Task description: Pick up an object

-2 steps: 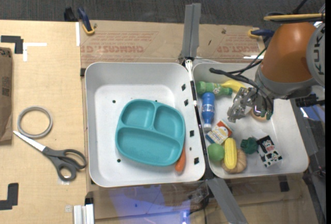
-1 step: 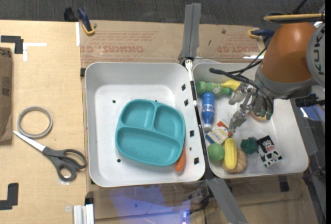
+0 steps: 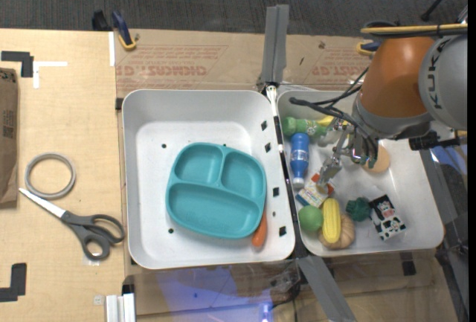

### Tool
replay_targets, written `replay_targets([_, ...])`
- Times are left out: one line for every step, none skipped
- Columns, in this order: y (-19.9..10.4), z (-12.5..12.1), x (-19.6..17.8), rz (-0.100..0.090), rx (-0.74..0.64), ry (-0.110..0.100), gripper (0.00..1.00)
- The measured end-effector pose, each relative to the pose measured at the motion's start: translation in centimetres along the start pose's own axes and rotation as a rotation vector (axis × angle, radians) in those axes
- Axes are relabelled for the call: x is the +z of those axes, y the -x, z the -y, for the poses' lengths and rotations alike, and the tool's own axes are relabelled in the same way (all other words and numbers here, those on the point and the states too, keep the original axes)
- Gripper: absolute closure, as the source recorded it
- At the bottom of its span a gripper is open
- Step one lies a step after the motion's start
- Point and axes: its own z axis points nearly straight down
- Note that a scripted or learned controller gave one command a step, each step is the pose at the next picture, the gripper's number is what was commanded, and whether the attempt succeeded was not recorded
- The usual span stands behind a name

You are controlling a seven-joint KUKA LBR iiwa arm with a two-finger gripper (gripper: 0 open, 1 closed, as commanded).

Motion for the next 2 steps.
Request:
replay_targets([-4.45, 1.37, -0.02, 0.002, 0.146, 0.003, 0.00])
replay_targets([-4.42, 1.33, -0.98, 0.000, 0.144, 0.004, 1.00])
